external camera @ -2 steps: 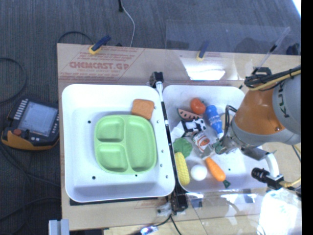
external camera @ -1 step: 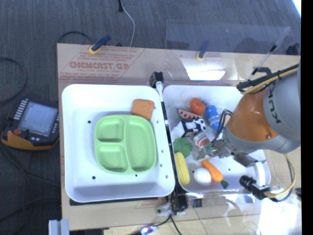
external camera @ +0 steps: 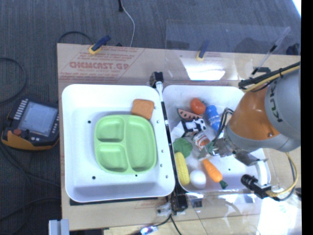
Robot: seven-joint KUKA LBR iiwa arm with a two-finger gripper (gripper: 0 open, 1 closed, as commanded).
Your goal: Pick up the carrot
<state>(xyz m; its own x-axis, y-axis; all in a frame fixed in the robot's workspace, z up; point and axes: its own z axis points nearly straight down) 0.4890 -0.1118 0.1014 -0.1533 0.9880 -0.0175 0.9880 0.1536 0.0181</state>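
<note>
Orange and tapered, the carrot [external camera: 212,171] is seen lying in the right bin [external camera: 230,93], in its near half, with the green stub end pointing toward the near right corner. It rests on the white floor of the bin, just right of a white egg [external camera: 198,178] and a yellow corn cob [external camera: 182,167], the egg almost touching its lower side.

The jaws [external camera: 215,147] are found just above the carrot's thick end, a little toward the far side of the bin, under the grey and orange bulk of the arm [external camera: 259,119], which is reaching in from the right. Whether the jaws are open or closed cannot be told; they are hidden by the wrist and the clutter beneath. No contact between jaws and carrot can be made out; the carrot lies flat on the bin floor.

Around the jaws, more toys are packed: a green leafy piece [external camera: 182,146], a black and white cow-patterned item [external camera: 191,126], a watermelon slice [external camera: 186,114], a red tomato [external camera: 197,105] and a blue bottle [external camera: 212,116], all in the far half of the same bin.

In the left bin [external camera: 78,102], a green divided plate [external camera: 125,143] is set in the middle, and a tan slice of bread [external camera: 143,108] lies at its far right corner. Both bins are carried by the bench [external camera: 98,62].
</note>
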